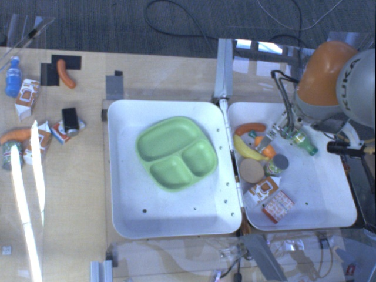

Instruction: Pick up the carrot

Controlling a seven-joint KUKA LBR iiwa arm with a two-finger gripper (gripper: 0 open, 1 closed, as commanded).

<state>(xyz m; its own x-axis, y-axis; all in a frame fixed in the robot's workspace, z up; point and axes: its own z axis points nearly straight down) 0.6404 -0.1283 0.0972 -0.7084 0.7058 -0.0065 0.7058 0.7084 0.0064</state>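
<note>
On the pale wooden worktop (88, 157), the gripper (271, 135) sits at ten o'clock in the right bin (329, 216), just beside the carrot (262, 144), its jaws' state indiscernible.

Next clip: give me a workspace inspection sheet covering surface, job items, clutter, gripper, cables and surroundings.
Surface: wooden bench bearing a left bin and a right bin.
Job's things: carrot, small and orange, in the right bin beside the banana.
Clutter: green divided plate in the left bin; green bottle, round tan item and small boxes in the right bin.
Gripper: gripper low over the right bin's pile; finger state unclear.
Cables: black cable on the floor.
Surroundings: blue bottle and cartons on the bench's left.
</note>
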